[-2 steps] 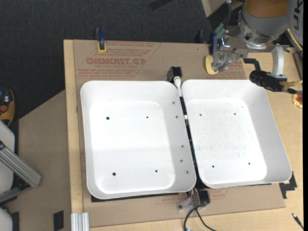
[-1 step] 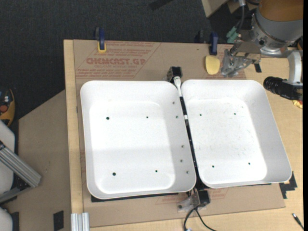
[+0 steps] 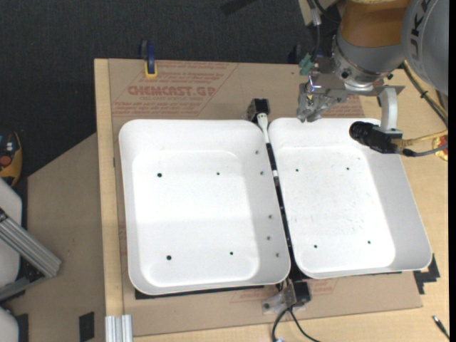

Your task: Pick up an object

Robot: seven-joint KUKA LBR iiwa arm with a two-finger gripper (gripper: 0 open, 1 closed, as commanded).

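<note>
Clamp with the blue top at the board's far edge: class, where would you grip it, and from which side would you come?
Probably take the clamp by its blue top, coming down from above. That end sticks up past the board with open space around it, while the yellow part below sits against the board's edge, leaving little room.

Two bins sit side by side on a board: the left bin and the right bin. The gripper hangs over the right bin's far edge, perhaps touching it.
</note>
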